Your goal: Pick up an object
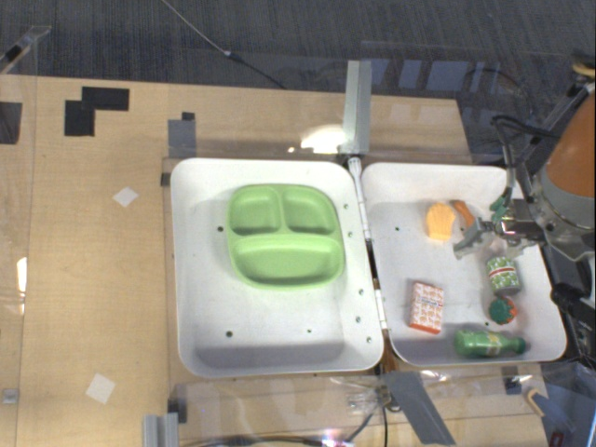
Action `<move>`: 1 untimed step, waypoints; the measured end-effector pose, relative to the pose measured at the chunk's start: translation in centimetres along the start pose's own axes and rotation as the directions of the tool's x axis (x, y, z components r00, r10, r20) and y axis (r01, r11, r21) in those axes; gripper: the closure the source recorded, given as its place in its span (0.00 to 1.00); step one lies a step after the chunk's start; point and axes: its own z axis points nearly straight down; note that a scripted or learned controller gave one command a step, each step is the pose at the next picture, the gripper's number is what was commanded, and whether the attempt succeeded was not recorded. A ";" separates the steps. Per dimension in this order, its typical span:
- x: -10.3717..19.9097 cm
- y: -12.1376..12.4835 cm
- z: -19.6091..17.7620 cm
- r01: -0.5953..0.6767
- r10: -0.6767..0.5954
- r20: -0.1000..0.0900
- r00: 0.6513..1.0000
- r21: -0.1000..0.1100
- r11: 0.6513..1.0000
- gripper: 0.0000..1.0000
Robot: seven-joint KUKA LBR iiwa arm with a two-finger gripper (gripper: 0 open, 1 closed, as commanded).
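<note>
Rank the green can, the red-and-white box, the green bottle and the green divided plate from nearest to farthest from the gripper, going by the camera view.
From the gripper in the right bin:
1. Green can, just below and right of it.
2. Red-and-white box, lower left in the same bin.
3. Green bottle, at that bin's near edge; close to the box's distance, so hard to call.
4. Green divided plate, in the left bin.

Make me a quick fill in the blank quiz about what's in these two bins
1. The green tray lies in the ____ bin.
2. The bottle lies on its side near the right bin's ____ edge.
3. The tray has ____ compartments.
4. The gripper hangs over the ____ bin.

Missing words: left; front; three; right
</note>
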 end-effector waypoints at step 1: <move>1.8 -2.8 11.4 -0.002 0.002 -0.001 1.000 0.002 1.000 0.00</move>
